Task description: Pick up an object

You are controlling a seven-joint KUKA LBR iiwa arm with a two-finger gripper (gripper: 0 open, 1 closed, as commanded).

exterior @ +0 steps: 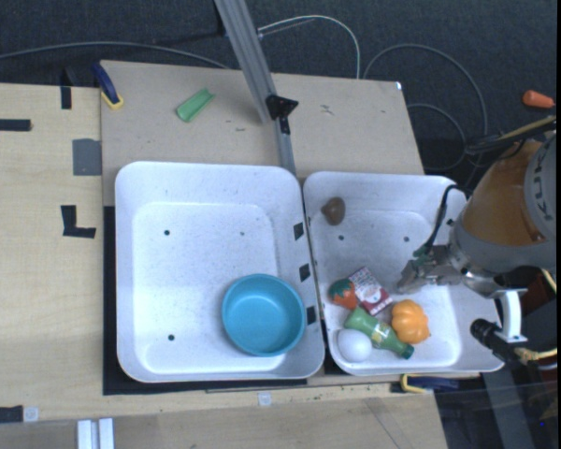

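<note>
The arm is reaching in from the right over the right bin [421,190], with the gripper [421,274] hanging low near the bin's right wall, just up and right of the object cluster. Its fingers are reading as drawn close together with nothing visible between them, so no grasp is showing. Candidate objects are lying bunched in the bin's near corner: an orange fruit [409,321] closest to the gripper, a green bottle [379,333] touching it, a white egg [354,345] at the near wall, a red-and-white packet [367,291] and a small red-green vegetable [341,293] beside it. A brown lump [333,210] is sitting alone toward the far side, well apart from the rest. The left bin [150,190] is holding a blue bowl [263,314] near its right wall. Judgement: the gripper is positioning for the orange fruit; crowding may be complicating a clean grasp.
</note>
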